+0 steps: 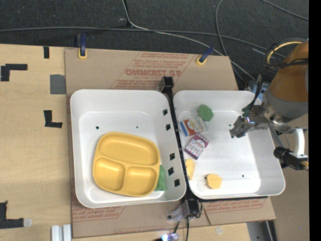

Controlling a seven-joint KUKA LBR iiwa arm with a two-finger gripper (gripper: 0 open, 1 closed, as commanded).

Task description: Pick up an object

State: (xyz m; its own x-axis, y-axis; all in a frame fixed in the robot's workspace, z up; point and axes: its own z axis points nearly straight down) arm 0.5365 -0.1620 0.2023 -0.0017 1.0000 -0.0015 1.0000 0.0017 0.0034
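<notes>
Gripper (239, 128) poised over right bin (261, 177) (finger spread impossible to judge), apart from purple packet (196, 146) and green sponge (204, 112).

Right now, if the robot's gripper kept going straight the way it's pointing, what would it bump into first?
The gripper points down and leftward over the right bin. Going straight on, it would probably meet the bin's bare white floor first. The purple packet lies further left, though depth is hard to judge.

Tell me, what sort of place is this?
Probably a robotics lab's test bench: a robot arm reaches over two white bins holding a yellow tray and small oddments, with cables trailing behind.
</notes>
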